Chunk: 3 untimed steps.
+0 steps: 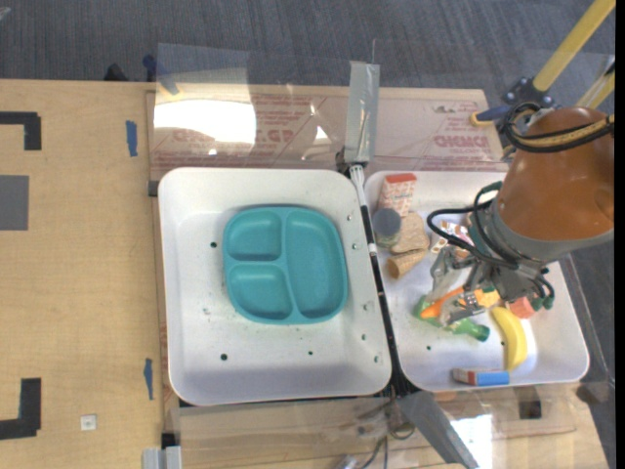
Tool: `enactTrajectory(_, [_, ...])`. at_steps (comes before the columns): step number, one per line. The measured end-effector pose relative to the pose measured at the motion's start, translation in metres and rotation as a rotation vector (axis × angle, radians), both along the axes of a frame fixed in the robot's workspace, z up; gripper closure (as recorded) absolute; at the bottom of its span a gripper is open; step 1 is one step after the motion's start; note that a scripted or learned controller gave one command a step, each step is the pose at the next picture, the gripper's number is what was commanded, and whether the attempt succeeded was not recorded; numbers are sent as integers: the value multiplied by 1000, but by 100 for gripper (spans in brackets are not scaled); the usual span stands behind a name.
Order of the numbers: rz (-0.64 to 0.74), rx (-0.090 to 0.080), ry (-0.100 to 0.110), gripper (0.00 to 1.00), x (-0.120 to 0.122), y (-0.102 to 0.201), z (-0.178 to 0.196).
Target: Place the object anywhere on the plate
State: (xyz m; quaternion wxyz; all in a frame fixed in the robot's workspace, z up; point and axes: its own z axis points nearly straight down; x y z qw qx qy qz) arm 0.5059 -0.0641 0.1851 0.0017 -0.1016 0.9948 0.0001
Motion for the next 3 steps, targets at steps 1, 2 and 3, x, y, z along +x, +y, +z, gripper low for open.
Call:
enactTrajectory(1, [130,2,-4,100,52,60,0])
enactTrajectory(2, [234,2,-5,100,105,103,1])
enactTrajectory(3, [232,1,-5,0,105,102,1])
